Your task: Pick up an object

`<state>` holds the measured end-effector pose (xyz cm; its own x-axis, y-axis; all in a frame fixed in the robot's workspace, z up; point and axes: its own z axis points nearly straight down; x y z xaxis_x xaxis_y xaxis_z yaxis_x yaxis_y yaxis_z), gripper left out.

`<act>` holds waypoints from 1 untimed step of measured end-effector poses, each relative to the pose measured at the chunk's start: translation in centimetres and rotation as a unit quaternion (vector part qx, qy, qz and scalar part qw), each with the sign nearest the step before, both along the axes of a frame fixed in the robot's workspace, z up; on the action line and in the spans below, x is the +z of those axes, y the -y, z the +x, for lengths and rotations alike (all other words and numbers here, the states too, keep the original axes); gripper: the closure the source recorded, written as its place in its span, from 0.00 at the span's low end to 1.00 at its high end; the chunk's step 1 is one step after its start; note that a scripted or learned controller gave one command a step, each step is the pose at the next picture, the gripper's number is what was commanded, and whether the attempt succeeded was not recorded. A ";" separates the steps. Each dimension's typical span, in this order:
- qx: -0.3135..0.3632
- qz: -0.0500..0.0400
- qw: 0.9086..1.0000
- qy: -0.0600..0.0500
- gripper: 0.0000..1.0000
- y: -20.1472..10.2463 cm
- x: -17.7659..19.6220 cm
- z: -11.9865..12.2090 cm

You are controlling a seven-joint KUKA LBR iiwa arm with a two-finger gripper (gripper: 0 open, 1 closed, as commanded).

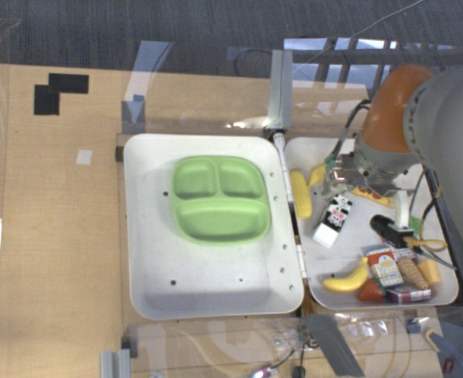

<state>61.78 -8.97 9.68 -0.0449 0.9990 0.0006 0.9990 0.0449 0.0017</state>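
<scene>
Toys crowd the right bin [316, 290]. The gripper [343, 181], at its 12 o'clock, could bump the carton [334, 220]; I cannot tell its grip.

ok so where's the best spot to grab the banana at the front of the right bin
Probably the middle of the banana, from straight above, fingers closing across its narrow width. It lies flat and curved on the right bin floor; its right end sits against the small carton, so the middle and left offer more room.

Two white bins [208, 302], one green divided plate [219, 198], one banana [348, 280], one corn cob [300, 194], one black-and-white carton [334, 219].
</scene>
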 end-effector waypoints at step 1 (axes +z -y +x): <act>0.101 -0.001 0.995 0.007 1.00 1.8 -0.6 -1.4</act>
